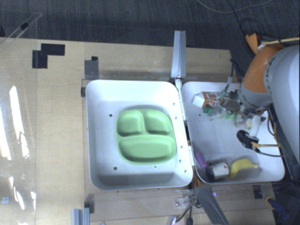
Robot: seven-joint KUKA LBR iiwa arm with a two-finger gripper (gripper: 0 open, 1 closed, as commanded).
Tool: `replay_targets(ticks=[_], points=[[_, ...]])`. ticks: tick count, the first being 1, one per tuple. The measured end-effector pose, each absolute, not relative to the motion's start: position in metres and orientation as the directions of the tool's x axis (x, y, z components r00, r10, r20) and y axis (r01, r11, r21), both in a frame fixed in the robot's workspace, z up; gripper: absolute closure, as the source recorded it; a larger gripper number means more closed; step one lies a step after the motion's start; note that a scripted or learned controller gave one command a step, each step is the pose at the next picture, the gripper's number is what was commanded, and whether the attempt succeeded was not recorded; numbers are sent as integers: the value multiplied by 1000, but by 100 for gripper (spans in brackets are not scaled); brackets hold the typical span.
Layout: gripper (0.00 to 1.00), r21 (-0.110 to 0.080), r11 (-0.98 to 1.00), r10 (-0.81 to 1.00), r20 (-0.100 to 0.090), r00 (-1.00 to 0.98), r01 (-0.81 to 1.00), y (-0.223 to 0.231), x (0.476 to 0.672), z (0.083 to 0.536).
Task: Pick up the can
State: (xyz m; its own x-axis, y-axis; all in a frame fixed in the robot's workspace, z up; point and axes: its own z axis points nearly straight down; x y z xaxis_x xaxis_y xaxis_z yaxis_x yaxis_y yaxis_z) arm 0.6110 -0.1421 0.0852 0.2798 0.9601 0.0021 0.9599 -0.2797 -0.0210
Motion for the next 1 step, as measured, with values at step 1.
replay_targets(ticks=[1], points=[[100, -18, -272, 962, 2, 272, 962, -140, 613, 92]])
